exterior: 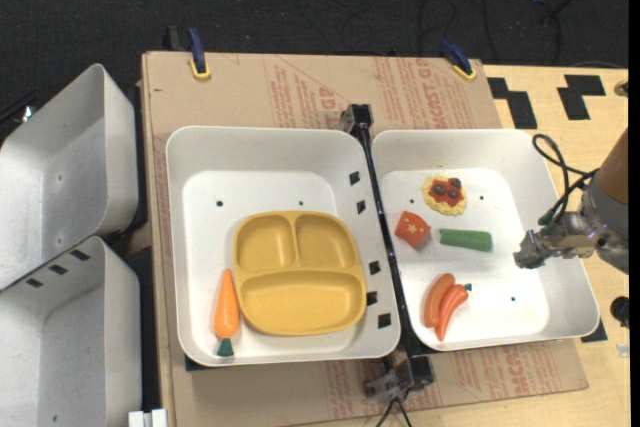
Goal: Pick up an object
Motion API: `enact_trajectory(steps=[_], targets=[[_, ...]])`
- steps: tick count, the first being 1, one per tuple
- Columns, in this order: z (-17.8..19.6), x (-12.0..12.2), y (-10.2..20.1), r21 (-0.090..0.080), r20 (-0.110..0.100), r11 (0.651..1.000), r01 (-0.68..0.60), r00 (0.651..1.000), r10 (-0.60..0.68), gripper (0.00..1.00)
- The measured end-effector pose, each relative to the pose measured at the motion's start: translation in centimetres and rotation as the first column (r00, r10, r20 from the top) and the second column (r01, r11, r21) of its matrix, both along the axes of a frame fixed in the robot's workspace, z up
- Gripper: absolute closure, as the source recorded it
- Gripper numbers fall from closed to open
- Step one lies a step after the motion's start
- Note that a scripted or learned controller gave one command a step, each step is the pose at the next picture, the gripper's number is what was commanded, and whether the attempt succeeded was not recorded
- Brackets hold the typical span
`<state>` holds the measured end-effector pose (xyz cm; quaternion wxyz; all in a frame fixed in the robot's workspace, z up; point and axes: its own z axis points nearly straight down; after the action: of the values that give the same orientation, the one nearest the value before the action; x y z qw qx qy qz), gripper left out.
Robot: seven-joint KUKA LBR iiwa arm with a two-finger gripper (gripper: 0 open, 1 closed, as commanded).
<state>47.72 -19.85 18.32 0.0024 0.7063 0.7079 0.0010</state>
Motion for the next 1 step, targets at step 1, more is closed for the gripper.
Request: enact_trajectory(steps=[1], targets=[[1.86, 0.10, -0.03, 0.001, -0.002, 1.000, 0.000, 1.000, 0.000, 1.00]])
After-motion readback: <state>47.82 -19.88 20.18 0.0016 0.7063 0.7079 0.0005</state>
